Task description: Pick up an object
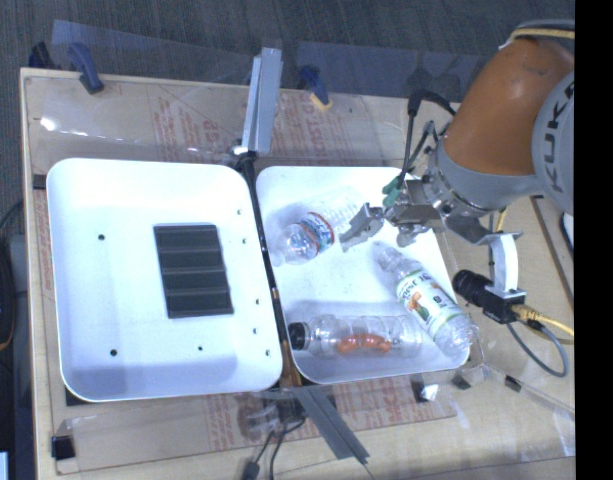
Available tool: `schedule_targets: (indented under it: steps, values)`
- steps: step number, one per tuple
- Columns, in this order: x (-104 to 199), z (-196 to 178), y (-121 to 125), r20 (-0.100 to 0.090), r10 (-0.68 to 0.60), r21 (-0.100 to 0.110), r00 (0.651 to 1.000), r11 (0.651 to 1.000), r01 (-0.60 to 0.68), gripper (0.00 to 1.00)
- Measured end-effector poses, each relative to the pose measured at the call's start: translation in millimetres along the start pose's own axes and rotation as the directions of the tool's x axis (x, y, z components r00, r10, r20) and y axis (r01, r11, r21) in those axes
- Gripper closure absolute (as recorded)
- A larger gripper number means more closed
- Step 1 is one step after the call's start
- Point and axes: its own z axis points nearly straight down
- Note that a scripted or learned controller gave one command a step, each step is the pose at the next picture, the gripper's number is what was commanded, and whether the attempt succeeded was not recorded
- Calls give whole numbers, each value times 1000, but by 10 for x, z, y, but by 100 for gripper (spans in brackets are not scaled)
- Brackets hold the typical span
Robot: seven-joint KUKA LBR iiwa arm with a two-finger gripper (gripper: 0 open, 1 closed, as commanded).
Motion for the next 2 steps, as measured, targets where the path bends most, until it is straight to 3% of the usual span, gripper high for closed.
schedule_targets:
  steps: [1,2]
  values:
    - [-208,630,305,-1,90,2,996,996,-90,0]
    - [-70,1798,841,0,-66,-9,998,998,66,0]
